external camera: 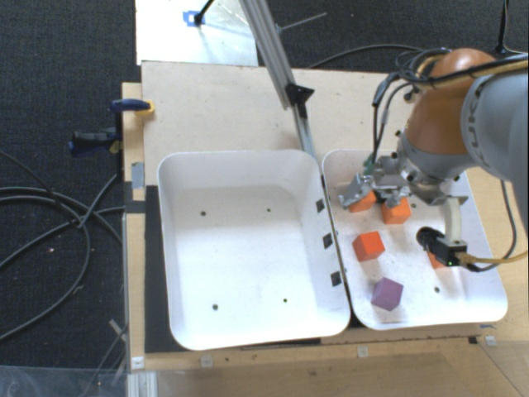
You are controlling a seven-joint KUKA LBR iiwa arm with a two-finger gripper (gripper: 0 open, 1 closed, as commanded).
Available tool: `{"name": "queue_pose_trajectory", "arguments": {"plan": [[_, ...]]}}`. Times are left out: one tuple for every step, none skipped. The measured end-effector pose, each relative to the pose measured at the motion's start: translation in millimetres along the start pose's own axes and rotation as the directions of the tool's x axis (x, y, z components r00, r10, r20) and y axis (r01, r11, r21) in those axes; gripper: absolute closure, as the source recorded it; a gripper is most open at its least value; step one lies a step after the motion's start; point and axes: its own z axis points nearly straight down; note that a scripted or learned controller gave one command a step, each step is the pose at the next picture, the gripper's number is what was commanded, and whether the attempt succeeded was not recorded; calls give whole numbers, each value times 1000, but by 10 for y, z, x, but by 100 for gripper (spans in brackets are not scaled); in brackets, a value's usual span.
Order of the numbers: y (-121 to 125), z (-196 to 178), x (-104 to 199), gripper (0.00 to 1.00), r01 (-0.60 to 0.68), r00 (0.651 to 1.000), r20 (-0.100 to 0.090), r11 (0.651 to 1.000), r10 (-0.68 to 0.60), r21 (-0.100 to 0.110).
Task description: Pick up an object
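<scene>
Looking down on the bench, we see the arm (pixel 463 114) reaching over the right bin (pixel 488 304), its gripper (pixel 378 190) lowered among the blocks near that bin's far left corner. Whether it has closed on anything we cannot tell, since the wrist hides much of it. Four loose pieces are clear to us in this bin: one orange block (pixel 360 203) just under the gripper's left side, a second orange block (pixel 397 212) touching or nearly touching its right side, a third orange cube (pixel 369 246) a little nearer the front, and a purple cube (pixel 387 294) close to the front edge by the wall between the bins. A further orange scrap sits beside the black cable fitting (pixel 438 246) toward the right edge, too hidden to name. We judge that the gripper is low there because the two far blocks lie close together and make the nearest target. The left bin (pixel 178 180) is a plain white tray with small dark dots on its floor. Both bins rest on a pale wooden board (pixel 223 106); a blue and yellow clamp (pixel 116 122) grips its left edge, a slanted metal pole (pixel 273 48) crosses the far side, and dark carpet with cables (pixel 50 213) lies beyond.
</scene>
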Motion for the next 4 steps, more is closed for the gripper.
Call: {"name": "queue_pose_trajectory", "arguments": {"plan": [[-414, 836, -384, 0, -14, 1000, 2, 1000, 14, 18], [-203, 1057, -372, 0, -5, 1000, 2, 1000, 5, 8], [-202, 939, -375, 100, -6, 1000, 2, 1000, 6, 6], [-7, 4, 351, 100, 2, 1000, -1, 1000, -2, 0]]}}
